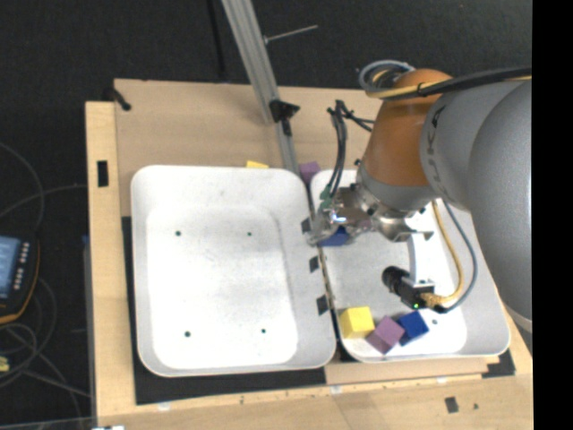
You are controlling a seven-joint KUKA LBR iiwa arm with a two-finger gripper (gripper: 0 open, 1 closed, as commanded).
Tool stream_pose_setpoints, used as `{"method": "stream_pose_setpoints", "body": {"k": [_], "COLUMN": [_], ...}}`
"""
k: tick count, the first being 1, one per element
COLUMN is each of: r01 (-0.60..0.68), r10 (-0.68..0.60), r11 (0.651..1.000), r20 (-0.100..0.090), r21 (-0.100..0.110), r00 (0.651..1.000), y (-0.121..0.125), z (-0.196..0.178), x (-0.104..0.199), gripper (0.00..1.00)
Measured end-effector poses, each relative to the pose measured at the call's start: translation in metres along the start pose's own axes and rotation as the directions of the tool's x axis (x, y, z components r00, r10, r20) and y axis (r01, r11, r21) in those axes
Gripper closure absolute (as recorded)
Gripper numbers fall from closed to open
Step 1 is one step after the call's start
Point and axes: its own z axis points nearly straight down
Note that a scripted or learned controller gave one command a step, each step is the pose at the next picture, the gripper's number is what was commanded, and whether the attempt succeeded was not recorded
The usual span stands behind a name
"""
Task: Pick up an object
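Item 1, gripper (329, 227): I see it low at the left edge of the right bin (448, 343), close against the wall shared with the left bin (224, 267). A blue block (335, 236) sits right at its tip. I cannot tell from this angle how far apart the fingers stand, nor whether the block is between them or just touching them.

Item 2, blue block: small, mostly covered by the gripper; too little shows for me to call its long axis or which way it points.

Item 3, loose blocks in the right bin's near corner: yellow block (355, 321), purple block (387, 333) and a second blue block (414, 326), clustered and touching or nearly so.

Item 4, arm (430, 141): grey with orange band, reaching in from the right over the right bin.

Item 5, outside the bins' far edge: a small yellow piece (257, 164) and a small purple piece (310, 170).
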Motion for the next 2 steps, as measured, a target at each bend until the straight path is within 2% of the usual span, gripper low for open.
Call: {"method": "stream_pose_setpoints", "body": {"k": [1, 2], "r01": [-0.007, -0.001], "r10": [0.007, 0.001], "r11": [1.0, 1.0], "r20": [0.004, 0.002], "r21": [0.003, 0.0], "r00": [1.0, 1.0], "y": [0.042, 0.104], "z": [-0.034, -0.084], "x": [-0.011, 0.061], "gripper": [1.0, 1.0]}}
